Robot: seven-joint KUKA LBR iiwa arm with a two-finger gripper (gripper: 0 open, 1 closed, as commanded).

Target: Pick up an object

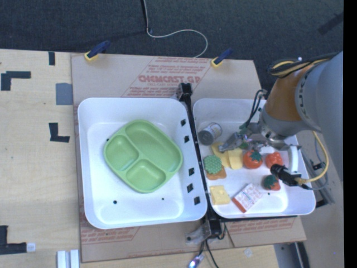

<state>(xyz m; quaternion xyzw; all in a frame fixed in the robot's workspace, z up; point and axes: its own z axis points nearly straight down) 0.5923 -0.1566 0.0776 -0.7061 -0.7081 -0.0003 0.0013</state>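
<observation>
Overhead view of the bench. The gripper (pixel 237 142) is lowered into the right bin (pixel 290 208), just above a cluster of toy foods. How it stands, and whether it has hold of anything, cannot be told here: its tip merges with the items beneath it. Candidate objects lie close together: a small metal can (pixel 210 133) just left of the tip, yellow cheese pieces (pixel 231 159) directly below it, a red tomato (pixel 252 159) beside these, a green-topped sandwich (pixel 213 166), and a red-and-white packet (pixel 247 197) nearer the front wall. The left bin (pixel 92 205) holds a green divided plate (pixel 143 156).

Judged practice: choose one item with free space on two sides, centre on it, descend vertically, close fully, and lift straight. The packet or the can appears less crowded than the cheese.
</observation>
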